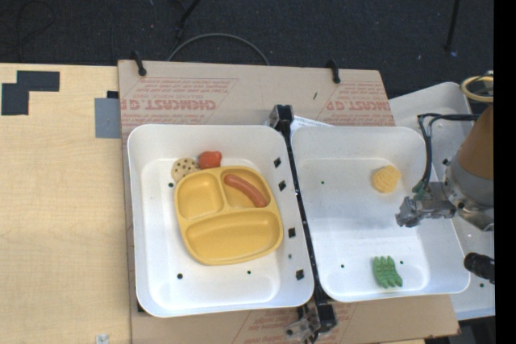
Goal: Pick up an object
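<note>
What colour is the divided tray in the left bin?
Yellow: the divided tray shows best in the camera view, with a red-orange sausage lying in one compartment.

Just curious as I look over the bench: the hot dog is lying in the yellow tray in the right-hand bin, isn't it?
Not quite. The hot dog does lie in the yellow tray, but the camera view shows that tray in the left bin, not the right one. The right bin holds a round yellow piece and a green piece.

Open floor between yellow waffle (386, 179) and green toy (387, 272).
</note>
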`<state>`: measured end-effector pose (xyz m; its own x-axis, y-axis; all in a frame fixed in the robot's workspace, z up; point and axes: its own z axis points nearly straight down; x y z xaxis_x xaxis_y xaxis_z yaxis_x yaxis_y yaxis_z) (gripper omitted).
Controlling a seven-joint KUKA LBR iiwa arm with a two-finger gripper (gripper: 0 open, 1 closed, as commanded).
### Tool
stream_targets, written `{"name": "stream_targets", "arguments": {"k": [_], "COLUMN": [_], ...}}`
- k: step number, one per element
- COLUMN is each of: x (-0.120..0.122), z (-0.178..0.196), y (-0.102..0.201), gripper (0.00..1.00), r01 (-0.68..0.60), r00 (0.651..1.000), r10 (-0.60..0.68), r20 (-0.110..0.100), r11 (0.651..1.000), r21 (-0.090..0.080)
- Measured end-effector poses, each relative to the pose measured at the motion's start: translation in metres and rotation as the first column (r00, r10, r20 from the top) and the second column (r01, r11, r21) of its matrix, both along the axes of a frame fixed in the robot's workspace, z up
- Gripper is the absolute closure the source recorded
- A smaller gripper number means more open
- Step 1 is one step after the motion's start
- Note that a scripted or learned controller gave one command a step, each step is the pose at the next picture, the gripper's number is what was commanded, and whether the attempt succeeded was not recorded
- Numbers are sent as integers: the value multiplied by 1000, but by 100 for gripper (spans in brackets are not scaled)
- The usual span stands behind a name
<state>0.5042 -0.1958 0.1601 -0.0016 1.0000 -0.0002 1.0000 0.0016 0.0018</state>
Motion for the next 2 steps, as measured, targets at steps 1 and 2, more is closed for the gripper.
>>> {"name": "stream_targets", "arguments": {"k": [1, 2], "x": [-2, 8], "z": [56, 109], "y": [9, 4], "gripper": [100, 100], "r01": [-1, 0], "r00": [1000, 1000], "r10": [1, 0], "r20": [1, 2], "r11": [1000, 1000], "r21": [0, -1]}}
